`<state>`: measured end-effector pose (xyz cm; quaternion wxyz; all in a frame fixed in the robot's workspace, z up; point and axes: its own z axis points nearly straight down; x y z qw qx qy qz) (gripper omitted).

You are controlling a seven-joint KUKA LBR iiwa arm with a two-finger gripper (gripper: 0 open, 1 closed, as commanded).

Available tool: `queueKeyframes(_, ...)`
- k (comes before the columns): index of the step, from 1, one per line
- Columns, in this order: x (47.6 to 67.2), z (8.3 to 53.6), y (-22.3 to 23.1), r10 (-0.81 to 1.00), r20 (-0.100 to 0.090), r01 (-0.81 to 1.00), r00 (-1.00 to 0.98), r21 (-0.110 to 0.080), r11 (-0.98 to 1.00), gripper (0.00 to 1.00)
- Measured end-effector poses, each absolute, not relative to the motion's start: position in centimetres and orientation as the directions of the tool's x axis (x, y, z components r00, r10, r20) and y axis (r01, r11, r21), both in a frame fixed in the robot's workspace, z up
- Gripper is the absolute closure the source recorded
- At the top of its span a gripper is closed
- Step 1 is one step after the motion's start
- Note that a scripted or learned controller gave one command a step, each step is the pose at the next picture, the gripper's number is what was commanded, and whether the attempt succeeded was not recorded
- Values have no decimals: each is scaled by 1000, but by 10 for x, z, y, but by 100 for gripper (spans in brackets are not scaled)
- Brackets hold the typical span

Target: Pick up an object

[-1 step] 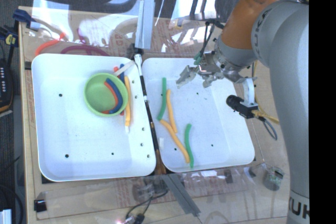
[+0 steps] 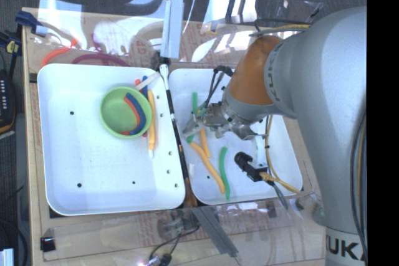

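Hovering: gripper [image 2: 200, 126] over right bin [image 2: 288, 156], near orange sticks [image 2: 211, 164] and green sticks [image 2: 224, 172]
Grip: cannot tell, spread or pressed
Left bin [image 2: 62, 165]: green bowl [image 2: 123, 110], yellow stick [image 2: 151, 131] touching it

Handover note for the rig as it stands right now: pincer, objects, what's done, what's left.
Pincer: low in the right bin, just above the sticks; grip state unclear, nothing visibly held.
Right bin: orange sticks just below the pincer in the picture, one green stick beside them, another green stick above the pincer.
Left bin: green bowl with coloured pieces inside, yellow stick at its right edge.
Done: arm is down at the stick cluster.
Left: secure one object and lift it clear.
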<state>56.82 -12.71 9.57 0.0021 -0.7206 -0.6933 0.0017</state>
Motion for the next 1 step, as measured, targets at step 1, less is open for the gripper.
queueKeyframes(1,569,106,-127,999,1,999,36,-7,-36,100)
